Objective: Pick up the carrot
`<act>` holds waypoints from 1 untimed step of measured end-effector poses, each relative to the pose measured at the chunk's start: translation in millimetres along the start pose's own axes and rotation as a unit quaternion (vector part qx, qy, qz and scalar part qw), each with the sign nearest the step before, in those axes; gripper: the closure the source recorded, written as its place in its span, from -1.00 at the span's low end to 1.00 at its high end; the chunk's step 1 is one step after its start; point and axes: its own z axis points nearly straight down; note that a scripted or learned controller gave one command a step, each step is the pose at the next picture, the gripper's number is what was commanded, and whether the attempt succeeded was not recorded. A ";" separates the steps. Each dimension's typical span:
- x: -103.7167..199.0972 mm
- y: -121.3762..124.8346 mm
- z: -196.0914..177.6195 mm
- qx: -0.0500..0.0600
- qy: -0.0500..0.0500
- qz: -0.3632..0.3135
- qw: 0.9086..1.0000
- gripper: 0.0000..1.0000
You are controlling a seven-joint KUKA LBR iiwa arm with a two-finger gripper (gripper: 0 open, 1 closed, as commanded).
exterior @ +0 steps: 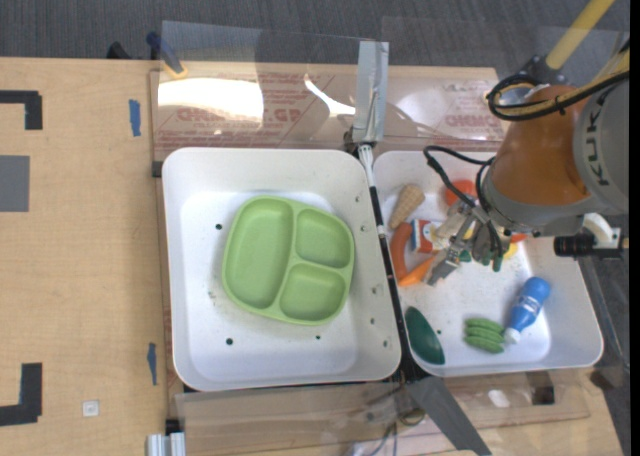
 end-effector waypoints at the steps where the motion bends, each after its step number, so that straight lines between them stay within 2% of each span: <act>1: -0.4 4.7 0.4 -0.004 -0.002 0.161 0.987 -1.00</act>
